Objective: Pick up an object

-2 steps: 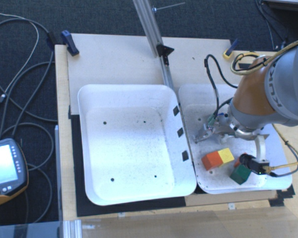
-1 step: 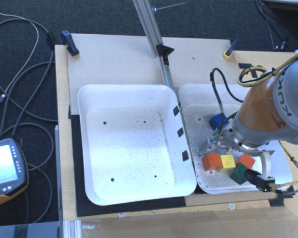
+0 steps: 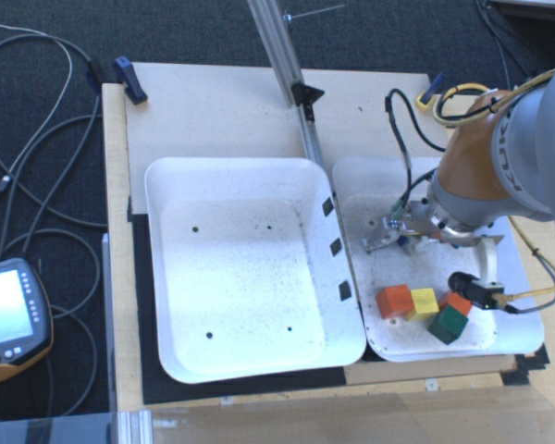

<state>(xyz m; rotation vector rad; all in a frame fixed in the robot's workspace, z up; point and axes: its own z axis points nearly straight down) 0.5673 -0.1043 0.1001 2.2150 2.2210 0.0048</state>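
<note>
The arm (image 3: 499,155) reaches into the right bin (image 3: 351,192) on the desk (image 3: 213,109). Its end effector (image 3: 388,234) hangs near the bin's middle. An orange block (image 3: 394,301), a yellow block (image 3: 425,302), a red block (image 3: 458,302) and a green block (image 3: 450,325) sit near the front, close together.

Two bins sit side by side on the tabletop (image 3: 213,109), the left bin (image 3: 166,192) and the right bin (image 3: 351,178) touching along their inner rims. My end effector (image 3: 384,234) hangs over the middle of the right bin. Four blocks cluster near that bin's front edge: one block (image 3: 394,301) leftmost, a second (image 3: 424,302) just beside it, a third (image 3: 458,302) further right, and a fourth (image 3: 449,325) in front, between those last two.
</note>
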